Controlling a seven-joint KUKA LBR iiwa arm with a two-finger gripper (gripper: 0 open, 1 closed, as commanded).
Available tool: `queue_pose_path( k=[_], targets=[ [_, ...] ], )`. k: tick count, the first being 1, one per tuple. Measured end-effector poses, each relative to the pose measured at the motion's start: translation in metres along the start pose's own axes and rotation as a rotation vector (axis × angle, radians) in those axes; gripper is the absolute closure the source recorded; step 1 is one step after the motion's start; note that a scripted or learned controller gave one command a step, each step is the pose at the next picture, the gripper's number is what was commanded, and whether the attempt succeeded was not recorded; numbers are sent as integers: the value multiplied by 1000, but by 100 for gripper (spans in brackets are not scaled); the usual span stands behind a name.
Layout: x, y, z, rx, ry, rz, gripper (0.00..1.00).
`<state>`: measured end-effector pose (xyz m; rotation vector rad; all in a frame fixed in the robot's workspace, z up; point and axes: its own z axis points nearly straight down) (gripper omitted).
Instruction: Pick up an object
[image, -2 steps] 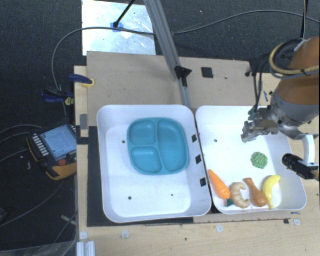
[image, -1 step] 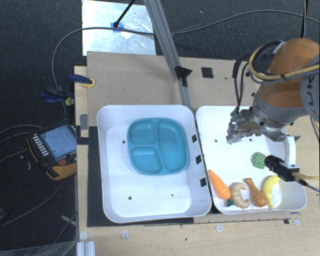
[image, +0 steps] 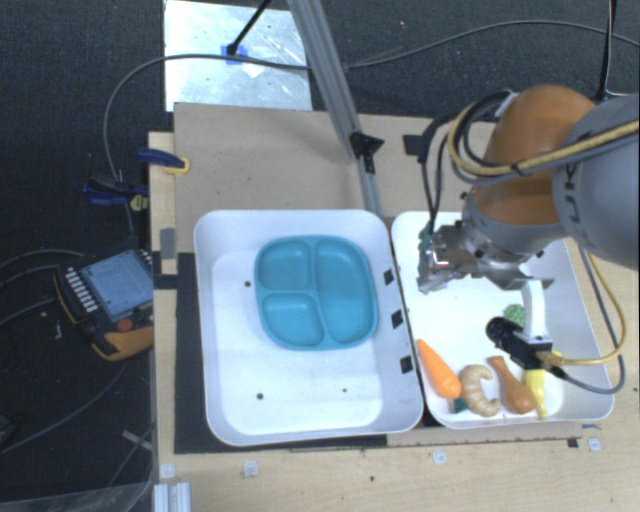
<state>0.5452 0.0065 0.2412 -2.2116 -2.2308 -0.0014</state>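
Observation:
My gripper (image: 437, 264) hangs over the upper left part of the right bin (image: 408, 240), under the arm's orange band. Nothing shows between it and the bin floor. The toy foods lie along the bin's near side, below and to the right of the gripper: an orange carrot (image: 438, 368), a tan curled shrimp-like piece (image: 480, 388), a brown drumstick (image: 510, 385) and a yellow piece (image: 538, 392). A small green piece (image: 514, 313) sits partly hidden further right.
The left bin (image: 225, 300) holds a blue divided plate (image: 316, 292) in its upper middle. A grey pole (image: 335, 85) slants across the bench behind the bins. Clamps and a small device lie off the bench on the left.

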Motion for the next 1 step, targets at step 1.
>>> queue_pose_path(
  k=[1],
  targets=[
    [49,7,-3,-2,1,-2,100]
  ],
)
